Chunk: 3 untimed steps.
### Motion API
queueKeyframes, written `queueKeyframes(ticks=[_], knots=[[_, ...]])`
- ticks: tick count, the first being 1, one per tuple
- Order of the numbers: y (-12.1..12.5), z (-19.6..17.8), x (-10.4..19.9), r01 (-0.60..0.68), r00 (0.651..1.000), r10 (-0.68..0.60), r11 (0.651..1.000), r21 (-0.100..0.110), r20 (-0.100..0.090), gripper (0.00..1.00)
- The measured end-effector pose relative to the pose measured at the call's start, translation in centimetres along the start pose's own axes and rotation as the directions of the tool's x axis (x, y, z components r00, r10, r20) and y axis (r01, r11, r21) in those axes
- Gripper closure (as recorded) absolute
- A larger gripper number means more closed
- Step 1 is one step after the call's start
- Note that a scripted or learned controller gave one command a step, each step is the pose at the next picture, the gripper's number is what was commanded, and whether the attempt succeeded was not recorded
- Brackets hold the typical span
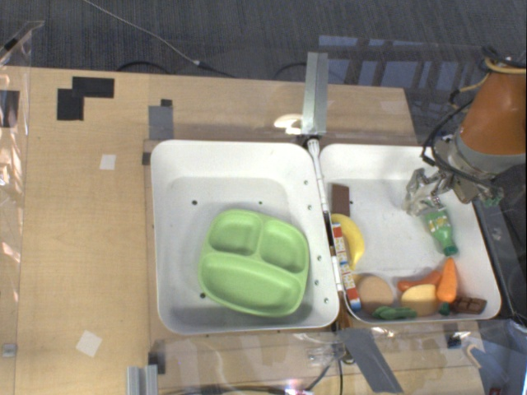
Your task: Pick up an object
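single fixed overhead camera, slanted down, both bins (165,220) framed

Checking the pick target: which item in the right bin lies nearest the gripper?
The green bottle, just below the gripper; the banana and carrot lie farther off.

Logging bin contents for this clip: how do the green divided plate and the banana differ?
The green divided plate is broad and flat with three compartments; the banana is slim and curved. The plate lies in the left bin, the banana in the right bin against the inner wall. The plate is green, the banana yellow. Both lie untouched, away from the pincer.
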<state>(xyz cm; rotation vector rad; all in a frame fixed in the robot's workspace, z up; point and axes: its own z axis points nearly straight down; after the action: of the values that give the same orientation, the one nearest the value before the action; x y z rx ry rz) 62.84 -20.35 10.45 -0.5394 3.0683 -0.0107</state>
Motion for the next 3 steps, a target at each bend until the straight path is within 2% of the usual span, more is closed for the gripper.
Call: queueKeyframes(ticks=[1, 2, 3], knots=[[0.0, 0.1, 0.0, 0.000, 1.000, 0.000, 1.000, -0.001, -0.001, 0.00], [0.1, 1.6, 0.4, 0.021, 1.000, -0.021, 1.000, -0.007, -0.014, 0.00], [0.0, 0.0, -0.1, 0.022, 1.000, -0.022, 1.000, 0.001, 0.000, 1.00]])
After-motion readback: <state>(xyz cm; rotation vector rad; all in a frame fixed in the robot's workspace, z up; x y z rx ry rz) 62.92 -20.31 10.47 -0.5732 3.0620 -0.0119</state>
